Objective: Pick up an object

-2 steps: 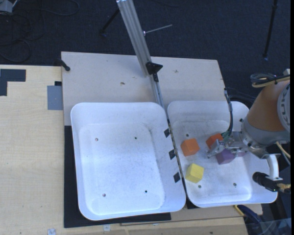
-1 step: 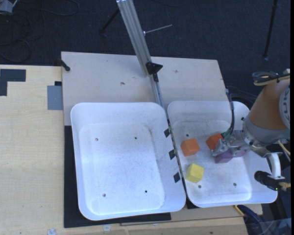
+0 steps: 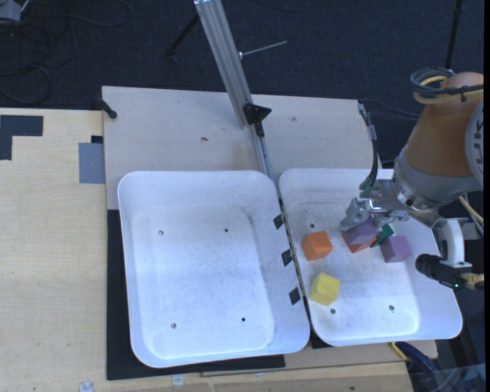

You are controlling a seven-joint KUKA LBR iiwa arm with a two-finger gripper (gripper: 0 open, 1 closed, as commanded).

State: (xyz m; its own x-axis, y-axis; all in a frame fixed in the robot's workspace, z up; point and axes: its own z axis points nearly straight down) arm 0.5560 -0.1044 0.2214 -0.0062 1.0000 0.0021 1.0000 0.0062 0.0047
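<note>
While reaching into the right bin (image 3: 441,321) near its far right edge, gripper (image 3: 361,217) hovering over matte purple block (image 3: 361,235); finger state unreadable. Orange cube (image 3: 316,245), yellow cube (image 3: 325,288) sitting mid-bin.

A pale wooden bench top (image 3: 41,243) is stretching out to my left, carrying a few dark grey patches (image 3: 15,131), while a beige board (image 3: 180,129) is lying under the far edge of the work area. Beyond it, dark carpeted floor (image 3: 106,31) is running across the top with loose cables (image 3: 16,35) trailing over it. A slanted aluminium rail (image 3: 226,60) is rising from the board's middle.
</note>
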